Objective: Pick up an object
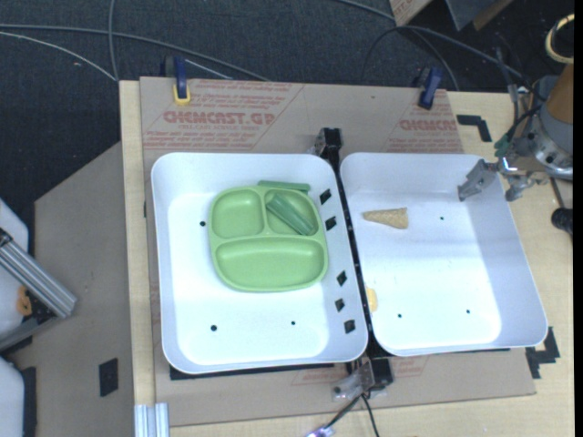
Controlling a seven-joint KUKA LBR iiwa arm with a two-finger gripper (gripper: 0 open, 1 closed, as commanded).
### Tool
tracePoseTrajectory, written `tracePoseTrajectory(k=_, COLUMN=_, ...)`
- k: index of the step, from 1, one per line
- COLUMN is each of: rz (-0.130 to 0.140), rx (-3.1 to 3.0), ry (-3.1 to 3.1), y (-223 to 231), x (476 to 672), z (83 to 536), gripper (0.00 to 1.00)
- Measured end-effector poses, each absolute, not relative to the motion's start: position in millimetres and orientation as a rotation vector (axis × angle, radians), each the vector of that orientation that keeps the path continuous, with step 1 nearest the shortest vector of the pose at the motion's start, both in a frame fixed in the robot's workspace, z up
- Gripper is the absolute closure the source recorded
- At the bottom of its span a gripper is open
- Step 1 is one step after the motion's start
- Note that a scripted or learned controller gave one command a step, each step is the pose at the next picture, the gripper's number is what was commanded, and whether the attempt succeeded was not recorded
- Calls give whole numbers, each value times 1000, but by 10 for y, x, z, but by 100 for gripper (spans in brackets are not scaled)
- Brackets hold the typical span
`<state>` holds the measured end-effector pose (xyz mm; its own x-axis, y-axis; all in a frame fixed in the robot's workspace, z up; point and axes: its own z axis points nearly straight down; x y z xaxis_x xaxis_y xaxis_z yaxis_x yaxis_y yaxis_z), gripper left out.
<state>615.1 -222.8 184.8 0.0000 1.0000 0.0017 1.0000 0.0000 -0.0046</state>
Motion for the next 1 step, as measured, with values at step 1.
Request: tracePoseTrajectory(k=1, rz=3, rx=-2215, ry=-2220, y=-2183, x=6235, z=1364, gripper=0)
